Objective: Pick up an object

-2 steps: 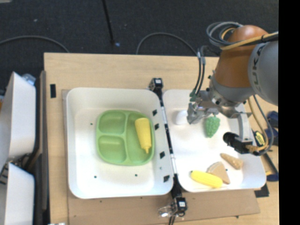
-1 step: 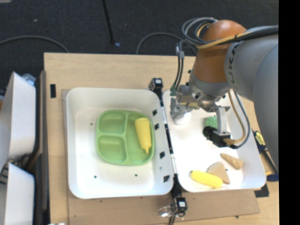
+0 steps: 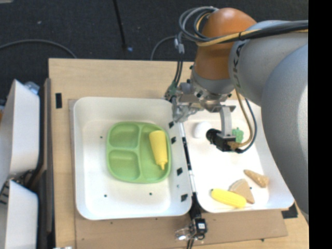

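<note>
A wooden bench (image 3: 62,69) stands on dark carpet (image 3: 78,14) and bears your two white bins side by side. Nearest the arm you have a small white round object (image 3: 199,129), lying in the upper part of the right bin (image 3: 223,170), close to the divider. The gripper (image 3: 181,108) hangs just beside it, over the top of the seam where the two bins meet. You cannot tell from this angle whether it is apart or together, and nothing shows in its grasp. Toward the right bin's near edge lie a yellow banana-like piece (image 3: 228,198) and two tan wedges (image 3: 243,190) – the yellow piece touching one wedge, the other wedge (image 3: 257,178) just beside. In the left bin (image 3: 78,154) a green divided tray (image 3: 124,160) lies flat, with a yellow oblong object (image 3: 158,148) resting in its right-hand compartment.
</note>
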Robot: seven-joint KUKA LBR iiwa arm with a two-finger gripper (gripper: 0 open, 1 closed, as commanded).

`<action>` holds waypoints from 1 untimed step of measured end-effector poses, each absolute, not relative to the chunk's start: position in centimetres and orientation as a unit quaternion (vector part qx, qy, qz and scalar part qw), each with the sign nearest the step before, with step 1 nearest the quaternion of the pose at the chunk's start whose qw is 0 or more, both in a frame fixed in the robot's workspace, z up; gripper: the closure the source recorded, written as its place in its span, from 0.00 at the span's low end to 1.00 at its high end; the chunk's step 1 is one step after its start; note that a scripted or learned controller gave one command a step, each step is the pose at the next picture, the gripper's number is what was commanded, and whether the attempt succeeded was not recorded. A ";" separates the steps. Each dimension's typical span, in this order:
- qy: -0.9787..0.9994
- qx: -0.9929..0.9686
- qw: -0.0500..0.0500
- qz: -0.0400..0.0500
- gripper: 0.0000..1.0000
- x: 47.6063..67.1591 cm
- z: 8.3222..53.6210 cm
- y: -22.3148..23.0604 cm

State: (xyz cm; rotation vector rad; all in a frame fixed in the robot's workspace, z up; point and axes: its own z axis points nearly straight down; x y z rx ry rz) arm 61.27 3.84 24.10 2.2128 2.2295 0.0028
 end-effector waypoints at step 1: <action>0.709 0.705 0.000 0.000 1.00 62.8 23.2 8.4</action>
